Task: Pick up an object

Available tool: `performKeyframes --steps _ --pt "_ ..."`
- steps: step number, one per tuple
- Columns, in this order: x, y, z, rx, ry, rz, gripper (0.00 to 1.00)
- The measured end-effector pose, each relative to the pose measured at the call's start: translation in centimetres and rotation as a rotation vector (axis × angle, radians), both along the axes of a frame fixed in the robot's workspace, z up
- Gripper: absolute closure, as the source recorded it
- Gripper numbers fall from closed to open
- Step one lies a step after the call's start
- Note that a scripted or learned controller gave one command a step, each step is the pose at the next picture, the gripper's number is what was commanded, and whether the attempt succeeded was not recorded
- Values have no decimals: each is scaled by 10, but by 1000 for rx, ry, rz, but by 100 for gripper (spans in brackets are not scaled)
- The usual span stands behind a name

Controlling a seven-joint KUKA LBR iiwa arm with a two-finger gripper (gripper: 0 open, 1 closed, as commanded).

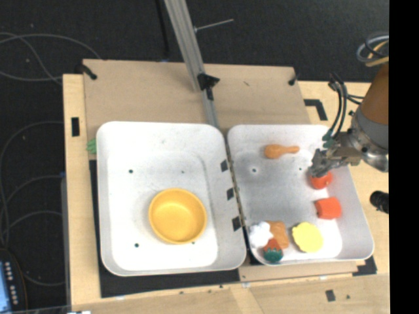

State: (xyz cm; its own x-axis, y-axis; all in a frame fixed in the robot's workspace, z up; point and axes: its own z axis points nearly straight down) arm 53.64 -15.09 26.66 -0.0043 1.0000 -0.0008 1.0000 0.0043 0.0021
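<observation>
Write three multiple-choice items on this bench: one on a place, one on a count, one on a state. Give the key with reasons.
1. Where is the yellow bowl?
A. left bin
B. right bin
C. on the bench outside the bins

2. How many bowls lie in the left bin?
A. one
B. two
C. three

3. How does the yellow bowl sit?
A. upside down
B. upright, hollow up
C. on its side

Key: 1 A, it lies left of the divider; 2 A, a single bowl lies there; 3 B, its hollow faces the camera.
</observation>
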Motion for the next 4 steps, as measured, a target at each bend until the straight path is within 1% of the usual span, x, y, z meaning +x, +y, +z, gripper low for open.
performKeyframes --steps 2,3,4 --pt "11 90 -23 1 2 1 100" --pt "24 143 -14 2 -1 5 100" --pt "29 195 -29 1 4 2 100"
